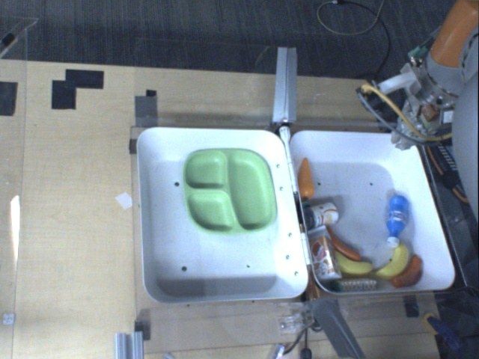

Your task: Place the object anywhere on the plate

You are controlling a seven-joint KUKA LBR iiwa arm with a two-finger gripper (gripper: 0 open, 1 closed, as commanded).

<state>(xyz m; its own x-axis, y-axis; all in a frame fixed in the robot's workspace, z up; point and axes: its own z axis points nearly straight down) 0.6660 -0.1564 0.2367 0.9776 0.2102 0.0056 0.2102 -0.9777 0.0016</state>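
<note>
A green divided plate (228, 189) with three compartments lies in the left white bin (161, 268), in that bin's upper middle part, with nothing on it. The right white bin (352, 152) holds the loose things, gathered along its left wall and lower edge. An orange carrot (306, 179) lies against the divider in the upper left of this bin. Just below it a small can (322, 215) lies on its side, and under that a packet with red print (323, 256). A yellow banana (374, 265) curves along the bottom edge, with a reddish-brown item (408, 273) touching its right end; I cannot tell what that item is. A blue and white bottle (397, 217) lies towards the right side, above the banana.

The arm, with its orange band (458, 32), sits at the upper right of the frame. Its hand (408, 129) hangs over the upper right corner of the right bin, amid cables; whether it is apart or together cannot be told. Nothing shows in its grip. The pale wooden worktop (67, 200) spreads to the left.
</note>
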